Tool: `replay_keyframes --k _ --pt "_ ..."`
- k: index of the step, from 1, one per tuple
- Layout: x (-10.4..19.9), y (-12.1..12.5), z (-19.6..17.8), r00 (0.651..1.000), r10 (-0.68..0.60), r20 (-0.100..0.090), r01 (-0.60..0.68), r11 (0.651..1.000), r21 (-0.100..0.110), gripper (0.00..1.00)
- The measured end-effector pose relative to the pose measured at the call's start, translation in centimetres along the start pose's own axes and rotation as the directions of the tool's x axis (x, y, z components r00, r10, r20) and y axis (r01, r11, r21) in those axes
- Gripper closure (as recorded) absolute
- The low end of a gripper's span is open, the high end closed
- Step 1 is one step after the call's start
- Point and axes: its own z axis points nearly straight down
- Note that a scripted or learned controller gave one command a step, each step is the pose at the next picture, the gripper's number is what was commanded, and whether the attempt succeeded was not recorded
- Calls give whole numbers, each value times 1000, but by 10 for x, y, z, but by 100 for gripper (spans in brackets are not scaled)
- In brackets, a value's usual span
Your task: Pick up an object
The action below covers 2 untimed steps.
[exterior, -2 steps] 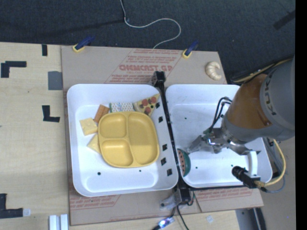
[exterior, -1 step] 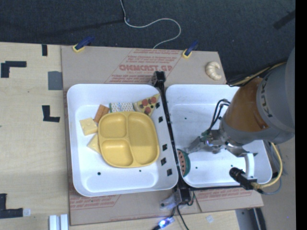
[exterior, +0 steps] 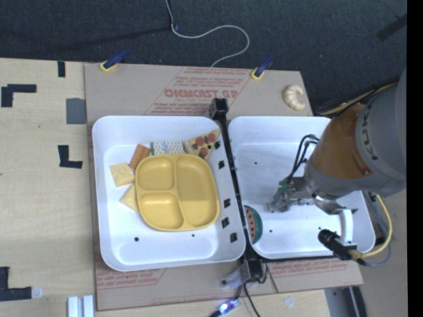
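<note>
Start at your far left: bare bench top with black tape marks, then a cardboard sheet [exterior: 198, 91] printed in red, lying under both bins and pinned at its far edge by two blue-and-yellow clips [exterior: 114, 60].

Left bin [exterior: 109, 243]: a yellow divided plate [exterior: 177, 191] with three compartments sits near the middle, covering much of the floor. Tucked against its far-left side you have a pale square cracker-like piece [exterior: 121, 174], an orange-brown piece [exterior: 139, 154] just beyond it, and a pale wedge [exterior: 128, 199] poking out from under the plate's left rim. Along the plate's far edge lie a patterned flat piece [exterior: 165, 148] and a pizza-slice toy [exterior: 203, 142], both touching or nearly touching the plate.

At the divider between bins, on the near side, a round watermelon-slice toy [exterior: 253, 222] leans against the right bin's left wall.

Right bin [exterior: 264, 134]: the gripper [exterior: 283, 200] is down low over the floor near the middle, well apart from the watermelon slice. You cannot tell how its fingers stand; they are too small and dark here. Nothing visible between them.

Beyond the right bin, a beige lump [exterior: 295, 96] rests on the cardboard's far corner.
</note>
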Motion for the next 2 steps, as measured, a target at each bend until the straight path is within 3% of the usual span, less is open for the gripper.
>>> replay_keyframes --k 2 --pt "-3 8 -105 1000 -3 -3 3 1000 -2 100"
